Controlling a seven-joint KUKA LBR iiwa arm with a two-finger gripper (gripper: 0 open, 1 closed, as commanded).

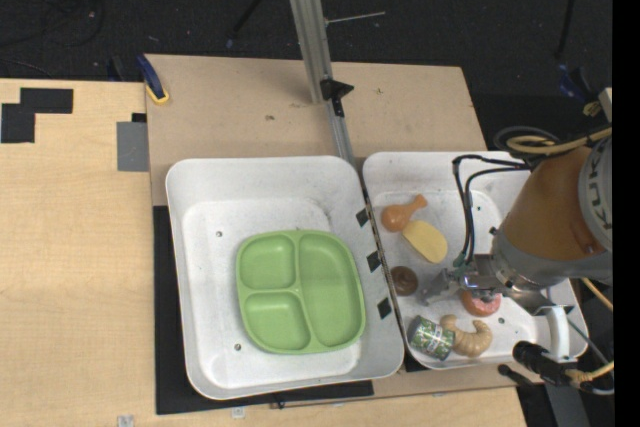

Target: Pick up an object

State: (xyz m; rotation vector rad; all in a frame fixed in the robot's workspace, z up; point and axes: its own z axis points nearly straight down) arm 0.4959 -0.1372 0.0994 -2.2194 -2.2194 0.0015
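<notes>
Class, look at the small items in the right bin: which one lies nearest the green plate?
The brown round item: it sits closest to the right bin's left wall, beside the green plate.

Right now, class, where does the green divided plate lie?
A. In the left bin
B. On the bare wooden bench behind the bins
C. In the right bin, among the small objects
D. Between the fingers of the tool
A: the green divided plate lies flat on the floor of the left bin, apart from the small objects in the right bin.
</notes>
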